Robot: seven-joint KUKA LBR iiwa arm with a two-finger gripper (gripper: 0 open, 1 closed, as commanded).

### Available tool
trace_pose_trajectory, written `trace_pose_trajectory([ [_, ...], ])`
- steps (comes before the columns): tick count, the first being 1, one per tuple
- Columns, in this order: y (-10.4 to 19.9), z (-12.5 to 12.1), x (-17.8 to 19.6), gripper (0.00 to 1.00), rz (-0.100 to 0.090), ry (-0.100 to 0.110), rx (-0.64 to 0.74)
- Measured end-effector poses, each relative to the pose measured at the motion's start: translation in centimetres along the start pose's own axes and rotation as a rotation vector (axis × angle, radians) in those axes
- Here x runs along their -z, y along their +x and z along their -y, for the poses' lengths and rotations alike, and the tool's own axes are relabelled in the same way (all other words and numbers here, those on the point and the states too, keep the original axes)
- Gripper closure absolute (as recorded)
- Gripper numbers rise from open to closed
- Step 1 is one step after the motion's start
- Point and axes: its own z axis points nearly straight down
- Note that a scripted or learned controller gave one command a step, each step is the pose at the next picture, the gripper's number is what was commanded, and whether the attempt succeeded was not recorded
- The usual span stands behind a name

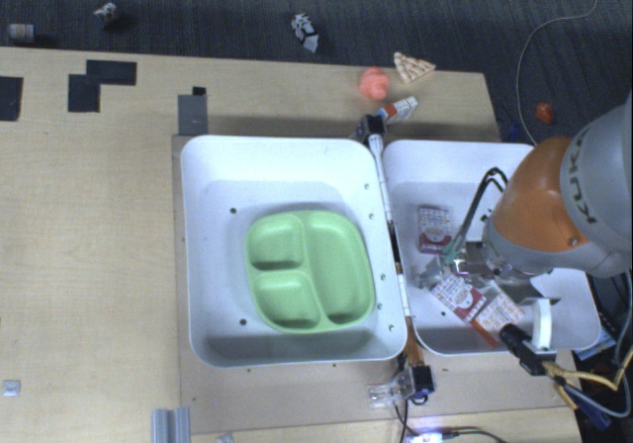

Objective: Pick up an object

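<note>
Low in the right bin (584,327), flat packets (465,295) lie heaped under the arm's wrist (534,209), one more packet (432,227) just beyond. A clean pick probably needs a straight descent onto one raised edge. Whether the fingers are spread or clenched, I cannot tell. Left, a green tray (309,268) sits apart.

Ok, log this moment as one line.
arm over right bin | gripper low among packets | grasp unconfirmed | green tray in left bin

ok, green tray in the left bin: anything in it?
Empty. The green tray lies flat, right way up, in the left bin; all three of its compartments show bare green.
</note>
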Motion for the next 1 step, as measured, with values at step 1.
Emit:
trace_pose_trajectory([
  [1,-0.01,-0.22,1.13,1.0,0.001,-0.006,0.001],
])
